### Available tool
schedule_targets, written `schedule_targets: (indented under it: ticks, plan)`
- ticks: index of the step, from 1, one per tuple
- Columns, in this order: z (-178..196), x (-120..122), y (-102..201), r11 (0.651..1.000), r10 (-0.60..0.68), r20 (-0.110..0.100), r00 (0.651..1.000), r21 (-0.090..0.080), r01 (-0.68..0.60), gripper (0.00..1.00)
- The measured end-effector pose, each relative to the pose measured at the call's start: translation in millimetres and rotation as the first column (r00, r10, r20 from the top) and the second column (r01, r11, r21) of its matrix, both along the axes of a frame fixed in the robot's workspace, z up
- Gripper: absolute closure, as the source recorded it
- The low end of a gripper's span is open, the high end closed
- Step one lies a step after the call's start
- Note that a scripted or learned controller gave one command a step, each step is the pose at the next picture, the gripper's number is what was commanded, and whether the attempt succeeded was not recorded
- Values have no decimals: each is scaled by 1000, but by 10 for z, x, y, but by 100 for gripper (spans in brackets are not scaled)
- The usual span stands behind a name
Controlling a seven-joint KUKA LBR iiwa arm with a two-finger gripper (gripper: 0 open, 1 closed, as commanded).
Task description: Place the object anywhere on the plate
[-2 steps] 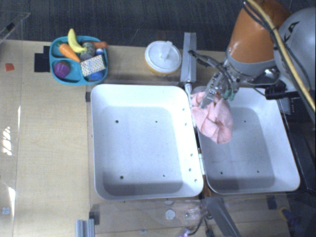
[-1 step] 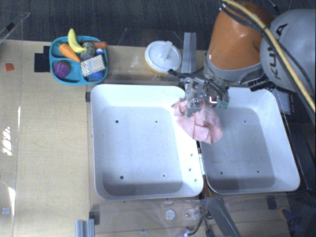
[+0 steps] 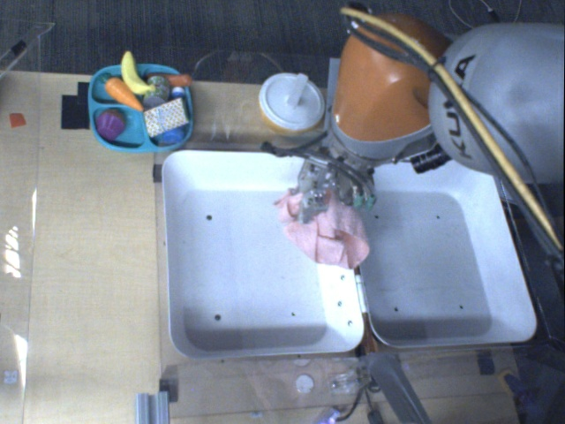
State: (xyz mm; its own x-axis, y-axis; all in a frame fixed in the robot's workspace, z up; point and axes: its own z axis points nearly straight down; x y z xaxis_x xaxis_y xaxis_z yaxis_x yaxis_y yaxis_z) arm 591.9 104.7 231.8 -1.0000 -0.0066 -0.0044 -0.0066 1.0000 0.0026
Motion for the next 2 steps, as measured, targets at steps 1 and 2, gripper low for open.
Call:
schedule_targets:
  ticks: [1,2]
  plan:
    - [-58,-127,422,1000,-1,1,1000,1,1,100]
    - [-55,-125,420,1000,-1,2,1000,1,1,0]
